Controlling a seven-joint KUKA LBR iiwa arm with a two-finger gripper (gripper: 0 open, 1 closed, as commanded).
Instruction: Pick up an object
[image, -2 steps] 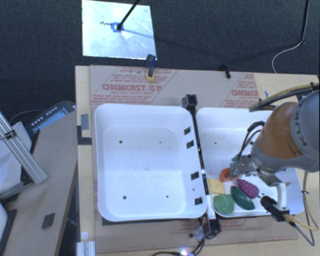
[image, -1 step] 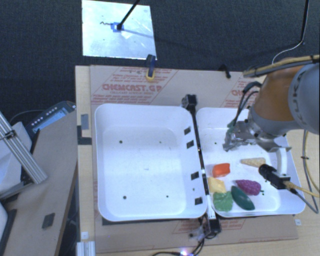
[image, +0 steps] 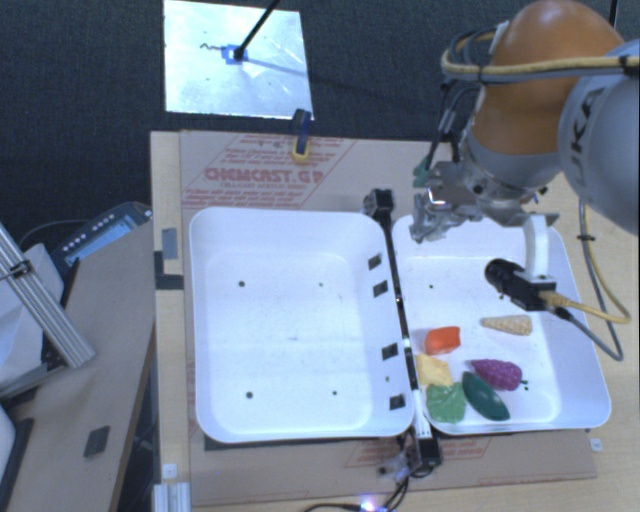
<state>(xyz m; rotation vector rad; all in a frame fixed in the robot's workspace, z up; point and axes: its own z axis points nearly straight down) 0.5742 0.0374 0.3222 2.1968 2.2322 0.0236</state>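
Above the right bin (image: 575, 300) in the upper right, our gripper (image: 432, 222) hangs, its state unclear to us; we should descend squarely over the orange piece (image: 442, 339), avoiding its yellow neighbour (image: 433, 371).

The left bin (image: 290, 320) offers open floor throughout. In the right bin (image: 575, 400), toys crowd the near end beside the divider (image: 398, 330), leaving bare floor beyond.

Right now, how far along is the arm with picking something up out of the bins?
Nothing looks picked yet. The gripper hovers over the right white bin's far end. The orange block, yellow piece, purple grape bunch and beige cone lie at the near end. Reaching, grasping and lifting remain.
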